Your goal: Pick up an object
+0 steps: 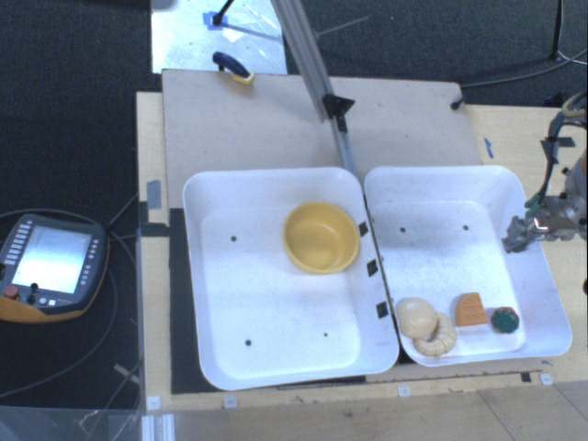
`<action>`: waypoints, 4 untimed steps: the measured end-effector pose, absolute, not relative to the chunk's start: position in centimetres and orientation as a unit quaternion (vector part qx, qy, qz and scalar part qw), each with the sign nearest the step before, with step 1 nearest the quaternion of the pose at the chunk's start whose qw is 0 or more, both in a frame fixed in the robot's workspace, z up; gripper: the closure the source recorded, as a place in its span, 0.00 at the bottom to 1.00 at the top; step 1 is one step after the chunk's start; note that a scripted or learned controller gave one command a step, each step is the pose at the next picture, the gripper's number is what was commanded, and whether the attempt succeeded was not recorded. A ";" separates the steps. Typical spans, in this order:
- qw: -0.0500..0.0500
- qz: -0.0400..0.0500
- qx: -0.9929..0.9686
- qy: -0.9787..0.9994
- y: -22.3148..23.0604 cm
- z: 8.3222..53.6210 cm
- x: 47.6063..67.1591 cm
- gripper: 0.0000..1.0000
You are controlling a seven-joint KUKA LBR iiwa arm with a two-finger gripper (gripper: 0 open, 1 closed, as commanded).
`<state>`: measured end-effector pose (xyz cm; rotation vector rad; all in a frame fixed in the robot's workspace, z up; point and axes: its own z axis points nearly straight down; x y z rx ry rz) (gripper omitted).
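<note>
We are seeing a round yellow bowl (321,237) sitting upright at centre frame, in the left bin (216,338). The pincer (520,237) is hovering at the right bin's (459,196) right rim; we cannot tell how far it is parting.

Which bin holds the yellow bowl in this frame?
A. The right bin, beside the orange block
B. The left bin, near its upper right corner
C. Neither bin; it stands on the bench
B: the yellow bowl sits in the left bin, toward its upper right, while the orange block lies in the right bin.
</note>
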<state>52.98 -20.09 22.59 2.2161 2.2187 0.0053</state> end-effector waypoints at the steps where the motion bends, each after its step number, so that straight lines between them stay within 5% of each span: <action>1: 0.003 0.001 0.707 0.707 -20.1 27.9 53.1 1.00; 4: 0.000 0.001 0.705 0.709 -4.5 27.2 58.8 1.00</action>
